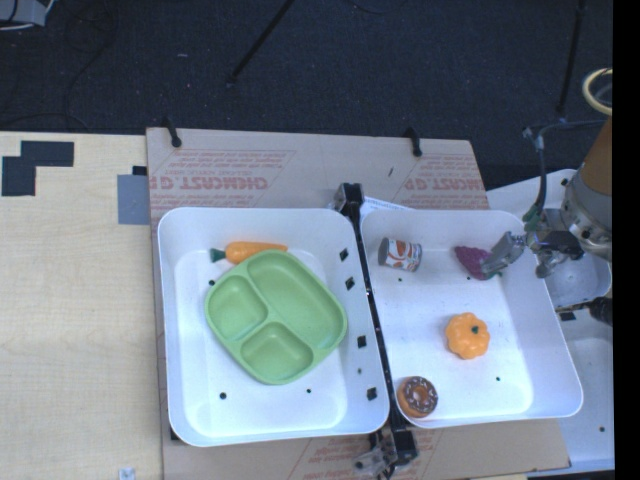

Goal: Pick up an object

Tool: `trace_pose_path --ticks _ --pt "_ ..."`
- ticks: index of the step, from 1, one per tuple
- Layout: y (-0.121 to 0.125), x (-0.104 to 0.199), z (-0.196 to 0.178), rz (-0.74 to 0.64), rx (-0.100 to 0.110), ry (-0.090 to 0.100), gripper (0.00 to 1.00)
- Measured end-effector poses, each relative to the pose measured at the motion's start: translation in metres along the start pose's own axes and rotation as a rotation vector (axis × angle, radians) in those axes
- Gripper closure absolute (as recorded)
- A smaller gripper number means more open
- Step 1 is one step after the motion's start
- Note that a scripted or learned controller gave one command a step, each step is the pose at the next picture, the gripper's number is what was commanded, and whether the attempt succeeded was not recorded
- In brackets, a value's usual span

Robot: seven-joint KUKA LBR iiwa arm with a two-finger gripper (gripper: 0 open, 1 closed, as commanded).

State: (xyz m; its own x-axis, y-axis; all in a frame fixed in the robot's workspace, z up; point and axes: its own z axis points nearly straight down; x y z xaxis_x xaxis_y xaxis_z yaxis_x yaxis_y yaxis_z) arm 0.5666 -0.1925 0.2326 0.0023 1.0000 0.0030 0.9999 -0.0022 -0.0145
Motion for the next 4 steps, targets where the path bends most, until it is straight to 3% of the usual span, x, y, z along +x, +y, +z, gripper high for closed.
trace_pose_path --ticks 1,4 --pt "0.003 0.000 -0.007 -0.002 -0.013 -0.003 0.00" --pt "-0.005 -0.007 0.146 -0.001 -0.008 0.000 0.00"
